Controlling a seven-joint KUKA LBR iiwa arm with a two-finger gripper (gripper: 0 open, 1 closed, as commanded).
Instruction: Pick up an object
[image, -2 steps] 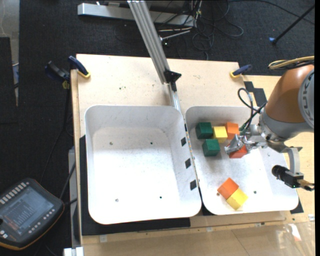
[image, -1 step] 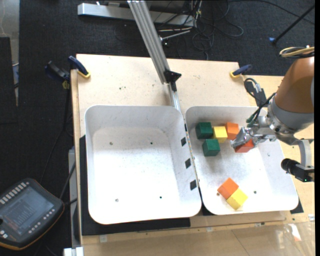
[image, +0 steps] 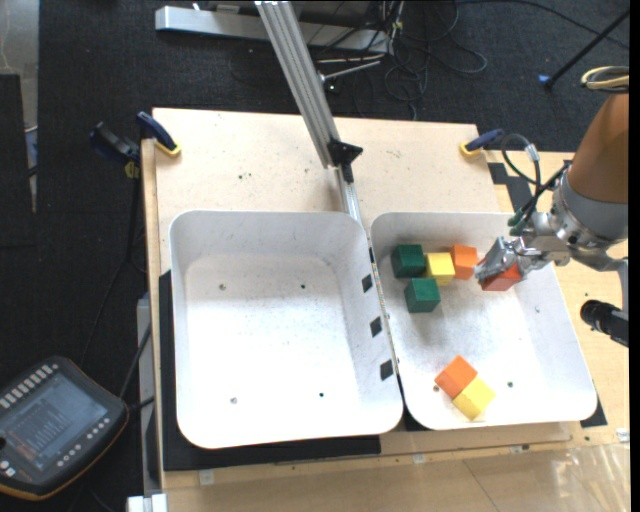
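The surface (image: 260, 160) was a pale board carrying two shallow white bins side by side. The left bin (image: 200, 240) was speckled with dark marks. The right bin (image: 545, 375) held all the blocks. The grey arm (image: 600, 190) reached in from the right over that bin's upper right part, and its gripper (image: 503, 262) hung there with a red block (image: 502, 277) between its jaws, clamped on it, near the bin's right wall. Just left of the gripper sat a row of three touching blocks: an orange block (image: 464, 260), a yellow block (image: 441, 265) and a dark green block (image: 407, 260). A second green block (image: 422, 294) lay just below that row. Well apart, near the bin's front edge, another orange block (image: 456, 376) touched another yellow block (image: 474, 397).
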